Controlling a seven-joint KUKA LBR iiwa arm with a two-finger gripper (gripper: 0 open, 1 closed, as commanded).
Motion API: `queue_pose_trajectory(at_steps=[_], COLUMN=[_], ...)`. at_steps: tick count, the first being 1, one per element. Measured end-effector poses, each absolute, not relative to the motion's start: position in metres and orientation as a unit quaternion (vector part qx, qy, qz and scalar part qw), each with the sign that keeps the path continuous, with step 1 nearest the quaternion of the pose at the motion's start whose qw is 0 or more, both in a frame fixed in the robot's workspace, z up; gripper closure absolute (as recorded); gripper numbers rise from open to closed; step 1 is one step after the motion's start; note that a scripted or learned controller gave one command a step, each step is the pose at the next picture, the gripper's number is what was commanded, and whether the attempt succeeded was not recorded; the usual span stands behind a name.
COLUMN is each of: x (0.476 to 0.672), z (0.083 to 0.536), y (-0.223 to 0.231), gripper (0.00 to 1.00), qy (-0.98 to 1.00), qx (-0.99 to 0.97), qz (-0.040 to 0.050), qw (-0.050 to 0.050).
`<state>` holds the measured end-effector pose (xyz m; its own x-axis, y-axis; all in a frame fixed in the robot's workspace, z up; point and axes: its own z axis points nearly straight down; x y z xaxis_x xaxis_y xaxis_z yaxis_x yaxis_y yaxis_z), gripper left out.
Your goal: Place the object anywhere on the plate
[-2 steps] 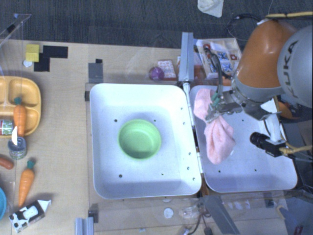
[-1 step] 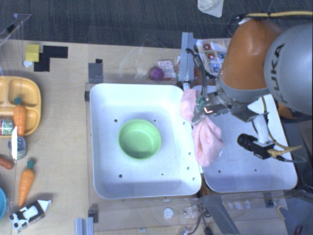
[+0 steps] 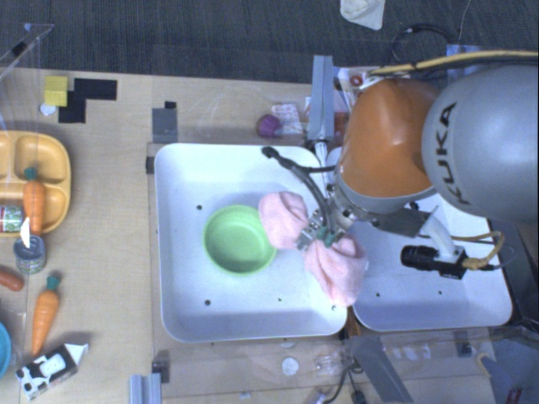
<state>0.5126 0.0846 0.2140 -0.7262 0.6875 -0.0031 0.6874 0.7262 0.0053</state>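
Observation:
A round green plate [image 3: 240,239] lies in the left white bin [image 3: 181,310], a little left of its middle. A soft pink cloth [image 3: 285,215] hangs in two lumps just right of the plate, its lower lump [image 3: 338,276] reaching over the bin's right wall. My gripper [image 3: 324,232] sits between the two lumps, shut on the cloth's middle. The cloth's left lump touches or overlaps the plate's right rim. The grey and orange arm covers the area to the right.
The right bin [image 3: 438,310] lies under the arm. A purple object [image 3: 269,125] rests behind the left bin. On the bench at far left are a yellow divided tray [image 3: 50,154], carrots [image 3: 44,310], a small jar [image 3: 29,255] and a cow-patterned toy [image 3: 49,369].

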Motion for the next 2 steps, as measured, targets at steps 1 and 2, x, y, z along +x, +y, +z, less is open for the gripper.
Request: queue_pose_trajectory(at_steps=[1, 2], x=[0.513, 0.593], z=[0.214, 0.403], y=[0.084, 0.098], gripper=[0.00, 0.00], qy=[0.929, 0.927], qx=[0.370, 0.374], qz=[0.0021, 0.0043], qw=[0.003, 0.007])
